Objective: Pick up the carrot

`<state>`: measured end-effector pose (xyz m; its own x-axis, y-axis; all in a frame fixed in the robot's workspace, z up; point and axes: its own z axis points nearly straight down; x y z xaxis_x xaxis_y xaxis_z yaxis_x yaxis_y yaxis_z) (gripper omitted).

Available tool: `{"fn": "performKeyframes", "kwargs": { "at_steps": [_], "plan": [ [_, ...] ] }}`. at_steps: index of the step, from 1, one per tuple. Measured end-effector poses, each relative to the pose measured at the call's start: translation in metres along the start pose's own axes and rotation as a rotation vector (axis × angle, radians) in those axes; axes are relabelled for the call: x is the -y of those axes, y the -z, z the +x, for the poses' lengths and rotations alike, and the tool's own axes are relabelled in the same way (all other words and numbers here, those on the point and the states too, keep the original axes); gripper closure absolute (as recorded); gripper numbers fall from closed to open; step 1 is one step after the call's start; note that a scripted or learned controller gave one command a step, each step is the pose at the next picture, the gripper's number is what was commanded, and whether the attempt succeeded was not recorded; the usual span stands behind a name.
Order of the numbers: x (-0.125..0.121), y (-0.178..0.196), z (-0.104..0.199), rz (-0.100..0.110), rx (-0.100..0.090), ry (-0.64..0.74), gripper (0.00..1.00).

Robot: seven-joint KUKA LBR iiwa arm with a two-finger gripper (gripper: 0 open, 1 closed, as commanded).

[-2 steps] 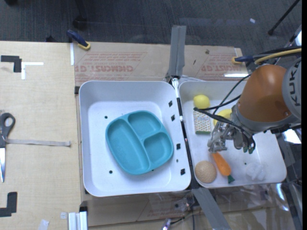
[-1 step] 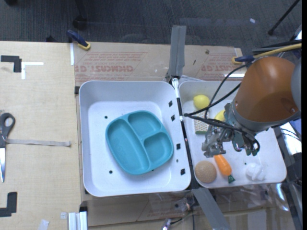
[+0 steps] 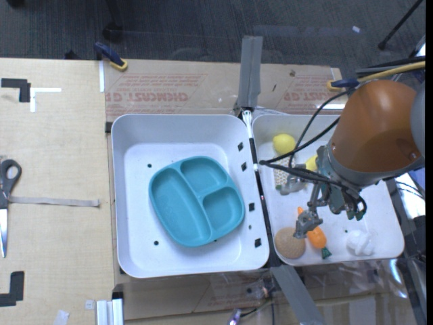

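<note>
Right now, from the camera view above the desk, you can see the carrot (image 3: 316, 238) lying near the front edge of the right bin (image 3: 385, 249), orange body with its green tip pointing toward the bin's front right corner. A round brown item (image 3: 291, 243) sits just beside it on the left, touching or nearly so, and a white crumpled piece (image 3: 359, 242) lies near the bin's front right. A yellow lemon (image 3: 284, 143) rests toward the bin's back edge.

Your gripper (image 3: 308, 222) hangs directly at the carrot's upper end, low over it. Whether it is spread or pinching the carrot cannot be told; the metal parts overlap the orange there.

To do this step well, I judge you should centre over the thick orange body, not the thin green tip, and keep clear of the brown item so it is not pinched along. Close across the carrot's narrow width, then lift straight up.

The left bin (image 3: 128, 181) holds a blue divided plate (image 3: 196, 200).
</note>
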<state>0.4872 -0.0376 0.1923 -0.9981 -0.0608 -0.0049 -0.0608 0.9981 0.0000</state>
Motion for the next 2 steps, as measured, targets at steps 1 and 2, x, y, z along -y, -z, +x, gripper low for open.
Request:
{"fn": "performKeyframes", "kwargs": {
  "at_steps": [1,2],
  "plan": [
    [0.057,-0.089,-0.026,0.001,0.002,-0.098,0.0],
    [0.066,-0.097,0.009,0.003,0.007,-0.094,0.0]
  ]
}}
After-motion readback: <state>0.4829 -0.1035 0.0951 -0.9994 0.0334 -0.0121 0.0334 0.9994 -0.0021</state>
